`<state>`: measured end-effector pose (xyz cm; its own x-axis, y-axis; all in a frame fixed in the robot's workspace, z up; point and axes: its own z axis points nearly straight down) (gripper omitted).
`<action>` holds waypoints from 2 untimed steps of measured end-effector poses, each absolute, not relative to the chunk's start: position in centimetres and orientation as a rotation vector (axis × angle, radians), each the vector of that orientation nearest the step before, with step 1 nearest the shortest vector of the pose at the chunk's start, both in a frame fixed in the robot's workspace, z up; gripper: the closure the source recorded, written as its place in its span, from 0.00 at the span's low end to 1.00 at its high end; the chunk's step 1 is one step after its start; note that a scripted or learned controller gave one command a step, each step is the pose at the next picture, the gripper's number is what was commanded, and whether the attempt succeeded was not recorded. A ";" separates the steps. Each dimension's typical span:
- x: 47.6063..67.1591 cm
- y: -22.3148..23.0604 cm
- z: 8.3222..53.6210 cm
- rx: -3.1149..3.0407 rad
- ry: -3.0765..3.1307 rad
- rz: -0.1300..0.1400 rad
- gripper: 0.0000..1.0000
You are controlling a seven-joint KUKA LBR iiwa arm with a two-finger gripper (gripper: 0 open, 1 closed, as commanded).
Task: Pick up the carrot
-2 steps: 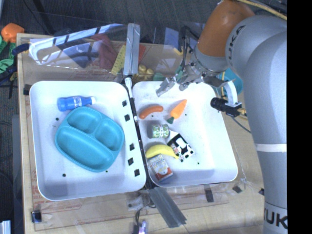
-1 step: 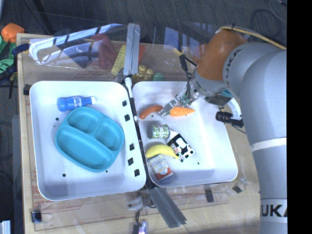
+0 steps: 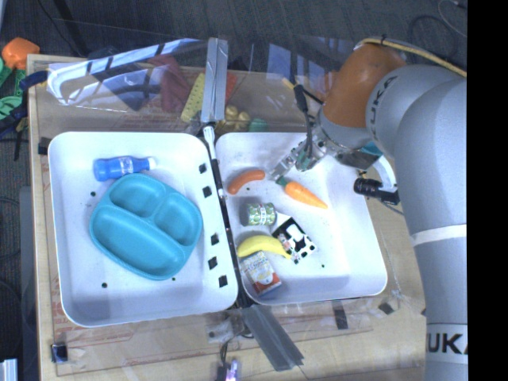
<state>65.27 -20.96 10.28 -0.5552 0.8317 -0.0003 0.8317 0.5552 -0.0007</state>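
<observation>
carrot (image 3: 305,194): lies flat in right bin (image 3: 361,248), upper-middle, leafy end toward upper left
gripper (image 3: 292,165): just above-left of carrot's leafy end, jaws open, nothing between them
sausage (image 3: 245,180): left of carrot
banana (image 3: 263,247): below, mid-bin

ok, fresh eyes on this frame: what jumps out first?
Probably the big blue divided plate in the left bin, with a blue bottle lying above it. Then the grey arm's gripper low over the right bin, just beside the orange carrot amid small clutter.
</observation>
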 end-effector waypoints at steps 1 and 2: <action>65.3 -20.9 10.3 -1.481 -2.771 0.002 0.00; 65.8 -20.9 12.6 -1.348 -2.841 0.000 0.00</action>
<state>65.80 -20.86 12.59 -0.6322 0.7748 -0.0025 0.7748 0.6322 0.0010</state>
